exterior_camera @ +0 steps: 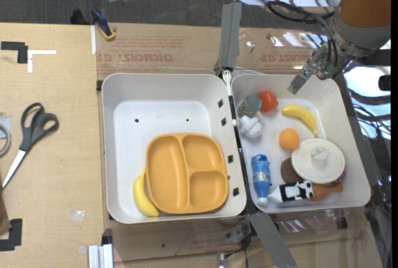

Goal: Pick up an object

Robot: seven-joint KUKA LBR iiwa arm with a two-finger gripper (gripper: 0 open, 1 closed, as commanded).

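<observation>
Arm, orange band uppermost, rides high at the view's right, with the hand (313, 72) hanging over the far rim of the right bin (353, 136). Nothing shows in the hand; whether it is apart or together cannot be told from this angle.

Progress: pick not yet made. Every object lies loose in the bins. Descent, grasp and lift all remain.

Likely target, by nearness: banana (300, 117), on the right bin's floor just below the hand, near the far wall. Long axis runs diagonally, one tip toward the far left, the other toward the near right, with the curve bowing toward the hand. A grasp across its middle looks sensible.

Red ball (268, 101) sits to its left, orange ball (288, 138) just nearside, white lid (318, 160) beyond that. Blue bottle (260, 176) lies along the left wall, long axis near to far.

Left bin (118, 136): yellow plate (186, 172).
</observation>
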